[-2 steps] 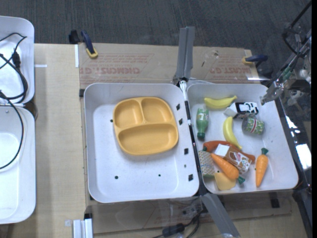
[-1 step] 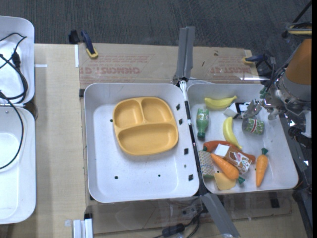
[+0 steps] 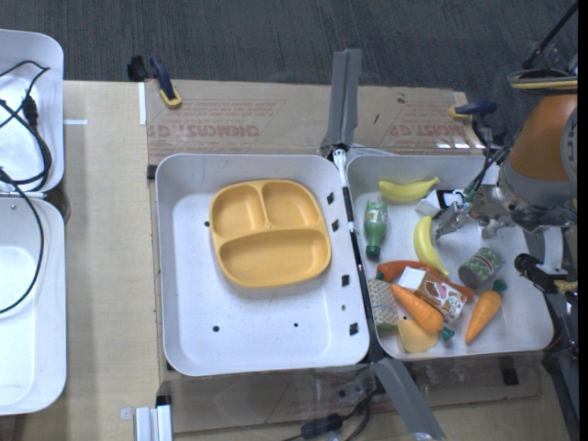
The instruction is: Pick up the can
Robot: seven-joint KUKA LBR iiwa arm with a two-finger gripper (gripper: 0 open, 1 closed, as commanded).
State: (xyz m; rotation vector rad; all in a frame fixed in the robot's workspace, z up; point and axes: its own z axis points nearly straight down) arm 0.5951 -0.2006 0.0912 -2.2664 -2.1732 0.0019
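Observation:
The can [image 3: 480,266] is small, with a green and grey label, and lies tilted in the right bin [image 3: 537,331], right of a banana [image 3: 426,243] and above a carrot [image 3: 483,312]. My gripper [image 3: 467,224] hangs just above and slightly left of the can, apart from it. Its fingers are open with nothing between them. The grey arm with its orange band [image 3: 542,141] reaches in from the right.
The right bin also holds a second banana [image 3: 408,189], a green bottle [image 3: 374,228], a snack packet [image 3: 439,292], a larger carrot [image 3: 415,308] and other toy food. A yellow divided plate [image 3: 270,232] sits in the left bin [image 3: 184,329].

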